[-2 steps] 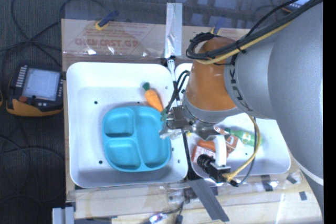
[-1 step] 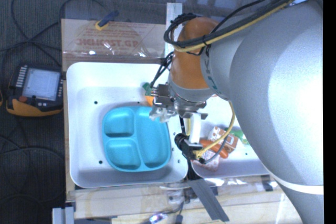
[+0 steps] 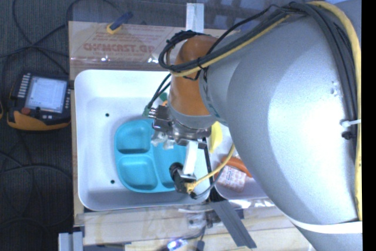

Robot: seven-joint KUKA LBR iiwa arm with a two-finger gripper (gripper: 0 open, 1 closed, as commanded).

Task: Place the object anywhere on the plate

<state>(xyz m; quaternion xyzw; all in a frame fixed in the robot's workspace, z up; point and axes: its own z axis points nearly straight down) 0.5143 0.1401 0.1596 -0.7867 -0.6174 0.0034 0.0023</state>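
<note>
A blue divided plate (image 3: pixel 134 154) lies in the left white bin (image 3: pixel 94 97), toward its front. My gripper (image 3: pixel 174 141) hangs below the orange wrist band, over the plate's right-hand side, and hides that edge of the plate. What sits under the gripper is hidden by the wrist and its cables. A yellow object (image 3: pixel 216 134) and an orange and white packet (image 3: pixel 234 174) lie just right of the gripper, at the near edge of the right bin, partly covered by the arm.
The big grey arm body (image 3: pixel 294 114) covers most of the right bin. A teach pendant (image 3: pixel 38 100) lies on the floor to the left of the bench. A blue and yellow clamp (image 3: pixel 119 22) sits at the bench's back edge.
</note>
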